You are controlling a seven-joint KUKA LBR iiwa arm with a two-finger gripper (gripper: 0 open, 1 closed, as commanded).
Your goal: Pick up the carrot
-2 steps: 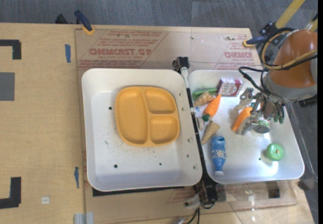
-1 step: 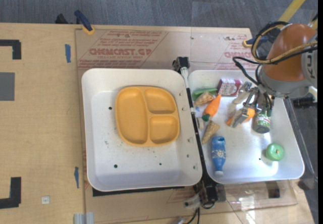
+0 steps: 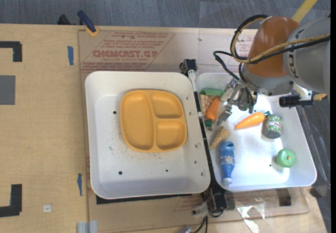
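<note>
The carrot (image 3: 250, 120) is orange and tapered, lying nearly level in the middle of the right bin (image 3: 302, 145). My gripper (image 3: 234, 106) hangs just left of and above the carrot's thin end, pointing down and to the left. Its fingers (image 3: 224, 113) are open and hold nothing. The carrot lies apart from them on the bin floor. The grey arm with its orange band (image 3: 273, 45) reaches in from the upper right and covers the bin's back edge.
In the right bin are a second orange piece (image 3: 212, 108) and a green item (image 3: 212, 92) at the left wall, a tan piece (image 3: 219, 135), a blue bottle (image 3: 226, 159), a small can (image 3: 272, 126) and a green apple (image 3: 285, 158). The left bin (image 3: 100, 137) holds a yellow divided plate (image 3: 153, 120).
</note>
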